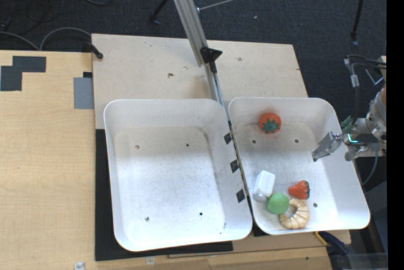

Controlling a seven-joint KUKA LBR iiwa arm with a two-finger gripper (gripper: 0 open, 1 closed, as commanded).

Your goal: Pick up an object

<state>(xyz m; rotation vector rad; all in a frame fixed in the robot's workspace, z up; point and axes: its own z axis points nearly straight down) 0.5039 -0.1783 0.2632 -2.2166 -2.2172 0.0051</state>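
A wooden tabletop [44, 155] carries two shallow white bins side by side, seen from above at a slant. The left bin [126, 130] sits near the middle of the view. The right bin [328, 114] holds all the loose objects. A slanted metal rail [186, 10] runs down from the top of the view to the seam between the bins.

The task looks barely begun: nothing is lifted, and every object lies on the floor of the right bin. A red tomato with a green top [269, 123] sits alone near the far wall. Near the front wall four things cluster together: a tan ridged pastry [295, 215], a green ball [277, 204] touching it, a white block [264, 183] just behind the ball, and a small red strawberry [299, 188] beside them.

The arm reaches in from the right edge, with cables above it. Its gripper [328, 146] hangs over the right side of the right bin, between the tomato and the cluster but apart from both. Nothing sits between its fingers (whether they are spread or closed is too small to tell). Still to come, by this view: choosing an object, descending, closing on it and lifting.
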